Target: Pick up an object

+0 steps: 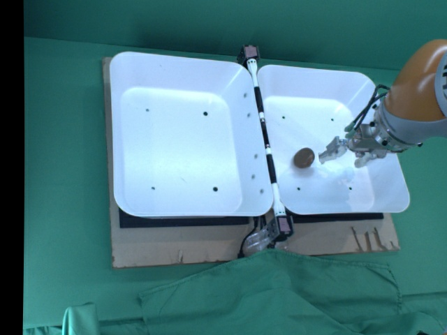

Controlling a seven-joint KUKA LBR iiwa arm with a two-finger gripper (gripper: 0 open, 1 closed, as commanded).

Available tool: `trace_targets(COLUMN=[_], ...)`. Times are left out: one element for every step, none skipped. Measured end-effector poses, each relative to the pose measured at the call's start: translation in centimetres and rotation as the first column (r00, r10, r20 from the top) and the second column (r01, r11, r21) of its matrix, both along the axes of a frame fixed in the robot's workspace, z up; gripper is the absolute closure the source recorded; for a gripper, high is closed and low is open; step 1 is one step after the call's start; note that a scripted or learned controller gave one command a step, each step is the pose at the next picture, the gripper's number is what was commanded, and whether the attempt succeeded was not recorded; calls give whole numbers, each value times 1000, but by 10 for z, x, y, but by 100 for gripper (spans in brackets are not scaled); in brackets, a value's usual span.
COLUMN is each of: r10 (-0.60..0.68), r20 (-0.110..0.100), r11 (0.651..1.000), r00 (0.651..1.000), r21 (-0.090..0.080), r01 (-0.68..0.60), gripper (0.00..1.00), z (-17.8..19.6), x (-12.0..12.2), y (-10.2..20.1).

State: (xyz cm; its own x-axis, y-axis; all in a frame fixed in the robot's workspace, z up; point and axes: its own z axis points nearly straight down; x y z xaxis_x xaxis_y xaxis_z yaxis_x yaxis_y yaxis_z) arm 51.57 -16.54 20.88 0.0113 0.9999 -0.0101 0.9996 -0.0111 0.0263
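Camera view: two shallow white bins are seen side by side on a brown board laid on the green-covered worktop. The left bin and the right bin are separated by a black-and-white rod running from the far edge to the near edge of the board.

One object is noted – a small round brown object – lying on the floor of the right bin, near that bin's left wall and roughly midway between its far and near edges.

The arm, with its orange band, is reached in over the right edge of the right bin. The end effector is positioned just beside the brown object, on its right; contact cannot be made out. The brown object is not seen between the fingers. Whether the end effector is released or clenched cannot be told at this resolution.

A fold of green cloth is draped at the near edge of the worktop.
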Motion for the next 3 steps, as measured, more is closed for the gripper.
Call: trace_targets(r10=[7, 3, 5], r20=[-24, -18, -13], r11=[1000, 1000, 1000], r00=[1000, 1000, 1000], r21=[10, 7, 3], r01=[-7, -3, -5], gripper=[0, 100, 100], z=[30, 41, 132], x=[-43, -41, -48], y=[11, 9, -24])
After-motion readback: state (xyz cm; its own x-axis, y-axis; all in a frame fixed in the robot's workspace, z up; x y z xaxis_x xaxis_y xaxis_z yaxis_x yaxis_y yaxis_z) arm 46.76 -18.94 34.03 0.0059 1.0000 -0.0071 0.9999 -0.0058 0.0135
